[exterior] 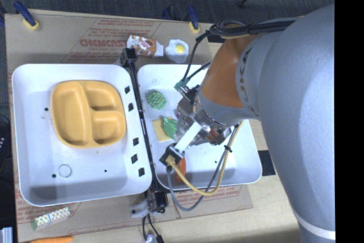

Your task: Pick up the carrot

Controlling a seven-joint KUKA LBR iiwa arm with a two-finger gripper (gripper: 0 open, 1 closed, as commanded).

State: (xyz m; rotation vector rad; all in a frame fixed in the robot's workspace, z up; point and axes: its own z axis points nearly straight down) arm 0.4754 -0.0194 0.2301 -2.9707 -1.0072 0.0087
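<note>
The carrot, a smooth orange stub, lies inside the right bin close to its lower wall and near its lower-left corner, partly covered by the robot's own hardware, so little room shows around it on that side. The tool hangs over the middle of the right bin, above the carrot in the view and apart from it; whether it is apart or together I cannot tell. Toward the right bin's upper-left corner sits a round, knobbly green piece, and below that, along the bin's left wall, a leafy green piece rests on a flat yellow slice. The grey arm covers the right bin's upper-right part. Left of the right bin, wall against wall, the left bin holds a glossy yellow divided tray. Above the right bin's top edge, on the cardboard-covered bench, stand a small carton and a white-and-yellow egg shape
</note>
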